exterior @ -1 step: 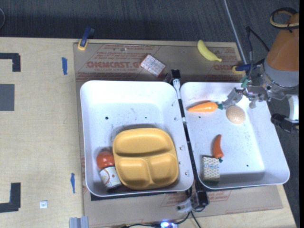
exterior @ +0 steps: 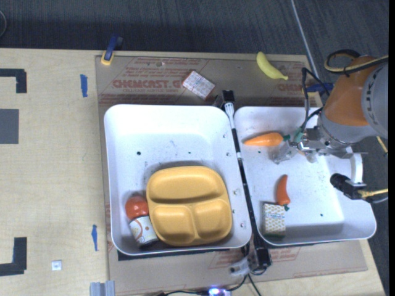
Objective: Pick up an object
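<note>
Over the right bin [exterior: 352,227], the tool [exterior: 285,152] hangs just beside the carrot [exterior: 264,140], its grip impossible to judge, nothing lifted yet.

Arm [exterior: 364,103] cut off by right edge, small can [exterior: 142,228] partly hidden behind yellow tray [exterior: 188,203], gripper [exterior: 285,152] fingers too blurred to tell

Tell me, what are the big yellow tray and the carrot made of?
The yellow tray looks like moulded plastic: one even colour, rounded compartments and a soft, dull sheen. The carrot is probably a plastic toy too, since its orange skin looks smooth and uniform, though from this far a real one can't be ruled out.
</note>
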Action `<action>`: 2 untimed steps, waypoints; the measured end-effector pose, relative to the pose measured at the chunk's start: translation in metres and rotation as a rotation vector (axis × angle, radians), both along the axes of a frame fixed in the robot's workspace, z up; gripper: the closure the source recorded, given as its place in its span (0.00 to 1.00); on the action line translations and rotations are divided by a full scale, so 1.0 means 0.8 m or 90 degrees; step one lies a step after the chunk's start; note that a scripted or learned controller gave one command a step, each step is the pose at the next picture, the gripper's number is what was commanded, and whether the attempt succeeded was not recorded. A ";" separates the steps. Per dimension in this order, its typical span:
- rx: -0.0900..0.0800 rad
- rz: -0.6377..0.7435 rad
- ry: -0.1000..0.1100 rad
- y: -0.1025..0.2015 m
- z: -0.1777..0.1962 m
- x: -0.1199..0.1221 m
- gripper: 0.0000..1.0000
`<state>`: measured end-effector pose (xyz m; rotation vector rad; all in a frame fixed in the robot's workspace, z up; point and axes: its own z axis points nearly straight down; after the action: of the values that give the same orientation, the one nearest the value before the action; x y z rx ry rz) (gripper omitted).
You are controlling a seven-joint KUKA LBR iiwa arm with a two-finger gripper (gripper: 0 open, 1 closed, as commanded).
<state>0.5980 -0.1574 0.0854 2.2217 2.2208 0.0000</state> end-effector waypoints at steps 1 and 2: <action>0.001 0.000 0.000 0.042 0.000 -0.069 0.00; 0.000 -0.001 -0.003 0.042 0.013 -0.068 1.00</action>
<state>0.5439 -0.1238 0.0960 2.2202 2.2174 0.0049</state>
